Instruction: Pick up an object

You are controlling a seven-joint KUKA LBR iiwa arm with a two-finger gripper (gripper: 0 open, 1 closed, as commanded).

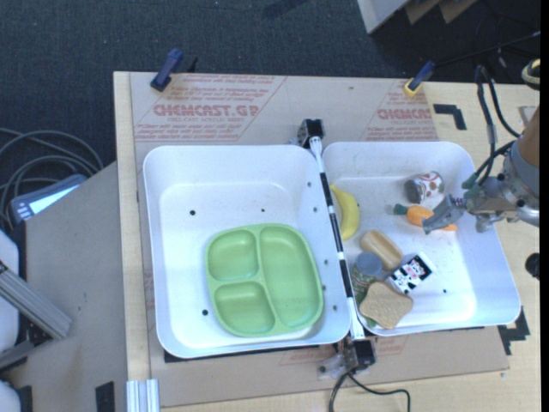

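Smooth, glossy white plastic on both bins (163,230); the green tray (262,279) looks matt plastic, and the table (257,110) is printed brown paper.

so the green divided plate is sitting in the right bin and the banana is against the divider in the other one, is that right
Not quite. The camera view shows the green divided plate in the left bin, not the right one. The banana does lie against the divider, in the right bin.
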